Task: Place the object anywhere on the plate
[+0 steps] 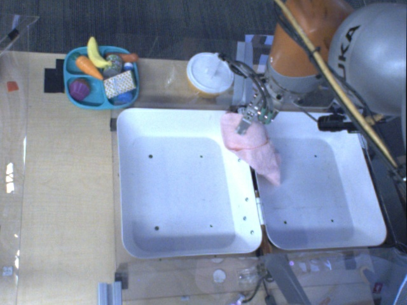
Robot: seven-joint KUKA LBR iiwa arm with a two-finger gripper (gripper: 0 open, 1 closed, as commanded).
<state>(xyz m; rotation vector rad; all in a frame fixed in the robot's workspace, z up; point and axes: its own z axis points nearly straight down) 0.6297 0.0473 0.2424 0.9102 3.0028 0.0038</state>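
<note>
A soft pink cloth (254,148) hangs above the seam between the two white bins, its lower tip trailing over the right bin (331,189). My gripper (248,122) is at its upper end, the fingers pinched shut on the top of the fabric. The grey arm with its orange band (305,30) reaches in from the upper right. A blue divided plate (72,73) lies on the bench at the far upper left, carrying a toy banana (95,53), a carrot and several other toy foods.
The left bin (184,183) lies beside the right one, with a narrow gap between them. A white lidded cup (208,74) stands just behind the left bin's back rim. Bare wooden bench stretches along the left.
</note>
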